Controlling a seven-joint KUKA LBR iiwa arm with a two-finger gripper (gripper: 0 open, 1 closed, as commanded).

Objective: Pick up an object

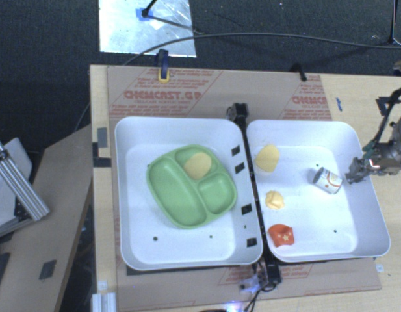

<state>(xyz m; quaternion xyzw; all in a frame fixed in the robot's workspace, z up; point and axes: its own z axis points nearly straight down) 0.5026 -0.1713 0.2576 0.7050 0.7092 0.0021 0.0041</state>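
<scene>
Beside the small can [327, 180] (right bin) hangs the gripper [353, 174].

- We see two bins, the left bin [132, 194] and the right bin [356, 194], of smooth white plastic with a slight sheen.
- The green tray [181, 200] looks to us like matt moulded plastic.
- The small can [327, 180] has a shiny metal end and a printed label.
- We take the sheet [213, 90] under the bins for brown paper-faced board, matt, with red print.
- The panel [147, 18] beyond the bench looks like glossy, reflective metal.
- The floor [38, 51] seems dark, rough carpet.
</scene>
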